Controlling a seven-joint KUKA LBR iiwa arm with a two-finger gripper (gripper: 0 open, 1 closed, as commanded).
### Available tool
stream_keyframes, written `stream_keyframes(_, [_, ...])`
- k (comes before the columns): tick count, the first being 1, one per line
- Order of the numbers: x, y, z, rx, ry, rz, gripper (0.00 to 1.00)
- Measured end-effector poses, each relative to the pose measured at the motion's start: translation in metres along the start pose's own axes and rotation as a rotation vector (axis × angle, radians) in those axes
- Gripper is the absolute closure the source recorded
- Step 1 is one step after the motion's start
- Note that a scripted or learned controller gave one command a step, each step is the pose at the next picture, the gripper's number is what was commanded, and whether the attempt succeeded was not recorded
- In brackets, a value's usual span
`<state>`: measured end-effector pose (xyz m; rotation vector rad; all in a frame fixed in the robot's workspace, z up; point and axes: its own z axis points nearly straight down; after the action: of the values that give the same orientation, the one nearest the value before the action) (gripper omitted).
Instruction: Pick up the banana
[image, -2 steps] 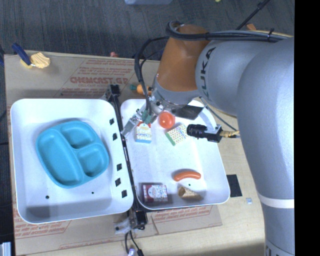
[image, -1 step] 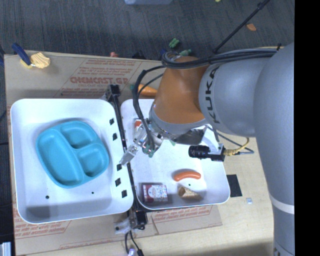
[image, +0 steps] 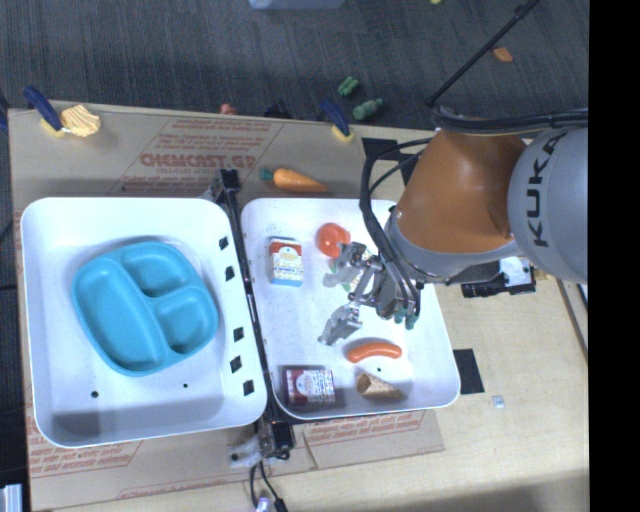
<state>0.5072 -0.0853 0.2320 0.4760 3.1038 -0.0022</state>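
hovering over the right bin (image: 440, 372), the end effector (image: 344, 297) spreads its fingers, released, near the sausage (image: 373, 351)

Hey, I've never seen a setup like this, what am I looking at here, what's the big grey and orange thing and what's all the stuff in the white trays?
One camera above a bench looks down at a slant. The grey and orange thing is a robot arm reaching in from the right; its tool hangs over the right white bin. That bin has a small carton, a red tomato-like ball, an orange sausage shape, a brown box and a tan piece. The left bin holds a blue divided tray. A toy carrot lies on the bench.
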Motion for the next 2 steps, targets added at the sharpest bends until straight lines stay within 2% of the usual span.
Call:
stream_keyframes(1, [0.033,0.055,0.040,0.000,0.004,0.031,0.00])
stream_keyframes(2, [0.069,0.119,0.029,0.000,0.005,-0.151,0.00])
